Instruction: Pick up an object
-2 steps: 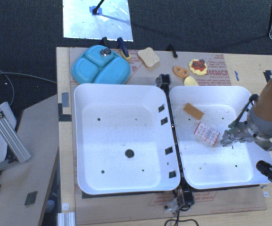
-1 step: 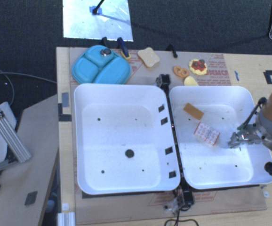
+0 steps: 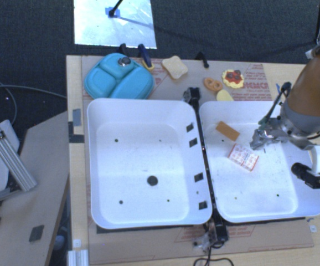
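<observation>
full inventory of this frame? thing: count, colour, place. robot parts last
bins: 2, white, side by side on the bench
dark disc: 1, black, left bin floor
block: 1, orange-brown, right bin, upper left part
packet: 1, white with red print, right bin, just below the tool
divided plate: 1, light blue, behind the left bin
toast piece: 1, tan, behind the bins
pretzel: 1, orange, behind the right bin
pizza toy: 1, yellow and red, behind the right bin
yellow piece: 1, at the right bin's back rim
arm: 1, grey with orange band, from the right
tool: 1, over the right bin
</observation>
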Robot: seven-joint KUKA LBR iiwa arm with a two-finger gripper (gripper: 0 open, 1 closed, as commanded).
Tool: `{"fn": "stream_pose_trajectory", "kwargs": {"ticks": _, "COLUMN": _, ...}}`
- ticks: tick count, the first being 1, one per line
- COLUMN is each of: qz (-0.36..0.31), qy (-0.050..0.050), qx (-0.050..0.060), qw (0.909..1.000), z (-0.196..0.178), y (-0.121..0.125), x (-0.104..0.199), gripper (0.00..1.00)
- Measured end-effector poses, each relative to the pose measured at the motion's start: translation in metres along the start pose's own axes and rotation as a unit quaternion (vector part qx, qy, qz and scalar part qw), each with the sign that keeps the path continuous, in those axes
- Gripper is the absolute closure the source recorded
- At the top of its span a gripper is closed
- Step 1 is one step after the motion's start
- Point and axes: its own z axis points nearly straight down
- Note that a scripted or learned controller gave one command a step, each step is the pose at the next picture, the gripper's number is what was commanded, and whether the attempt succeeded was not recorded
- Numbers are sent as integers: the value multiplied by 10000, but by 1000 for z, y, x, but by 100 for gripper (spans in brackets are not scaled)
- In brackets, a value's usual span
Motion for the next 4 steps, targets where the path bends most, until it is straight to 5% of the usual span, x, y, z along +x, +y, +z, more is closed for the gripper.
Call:
{"fn": "stream_pose_trajectory", "kwargs": {"ticks": 2, "qz": 15, "qy": 7, "qx": 32, "qw": 10000, "z": -30, "y": -11, "x": 119, "gripper": 100}}
{"fn": "stream_pose_trajectory", "kwargs": {"ticks": 3, "qz": 25, "qy": 10, "qx": 55, "qw": 10000, "z": -30, "y": -63, "x": 144, "gripper": 100}}
{"fn": "stream_pose_trajectory", "kwargs": {"ticks": 4, "qz": 11, "qy": 12, "qx": -24, "qw": 10000, "z": -155, "y": -79, "x": 175, "gripper": 100}}
